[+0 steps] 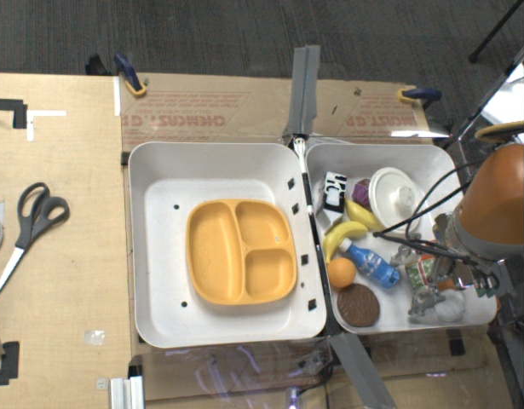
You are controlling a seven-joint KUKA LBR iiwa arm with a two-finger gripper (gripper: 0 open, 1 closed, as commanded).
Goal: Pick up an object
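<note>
a pale wooden bench (pixel 57 254) carries scissors (pixel 30 220) at the left and two white bins. the left bin (pixel 151 254) holds an orange divided plate (pixel 242 251). the right bin (pixel 475 318) is crowded: a banana (pixel 344 233), an orange (pixel 341 273), a blue bottle (pixel 372 265), a brown disc (pixel 359 305), a white bowl (pixel 393 195). the gripper (pixel 432 301) sits low in that bin's right corner amid clutter and cables.

Single fixed camera above surface (pixel 57 313), looking down at slant. Moderate distance: both white bins (pixel 151 254) fully in frame. Arm (pixel 496 203) enters from right.
</note>
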